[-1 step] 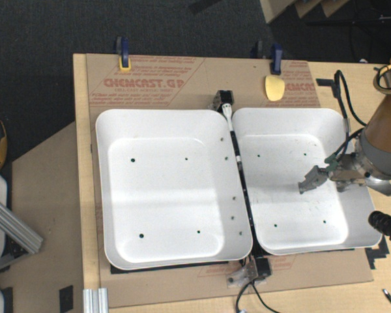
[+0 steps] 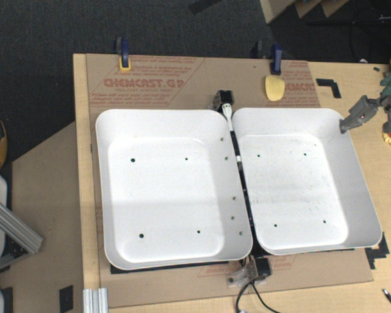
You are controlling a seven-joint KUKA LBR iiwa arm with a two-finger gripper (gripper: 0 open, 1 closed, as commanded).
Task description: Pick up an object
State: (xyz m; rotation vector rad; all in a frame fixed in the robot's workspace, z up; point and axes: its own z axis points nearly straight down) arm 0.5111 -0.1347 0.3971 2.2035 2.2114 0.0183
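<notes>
Two white bins, the left bin (image 2: 117, 175) and the right bin (image 2: 352, 188), lie touching side by side in the middle of the tabletop (image 2: 85, 142). Blue clamps (image 2: 276, 59) at its far edge probably keep the board fixed. Both bin floors look bare white, with only small dark dots. A small yellow piece (image 2: 274, 87) near the far edge, outside the bins, may be the object; I cannot be sure. Whether the hand is open or closed I cannot tell.

Cardboard-topped bench (image 2: 156, 77) w/ 2 white bins side by side: left bin (image 2: 111, 194), right bin (image 2: 358, 194), touching.
</notes>
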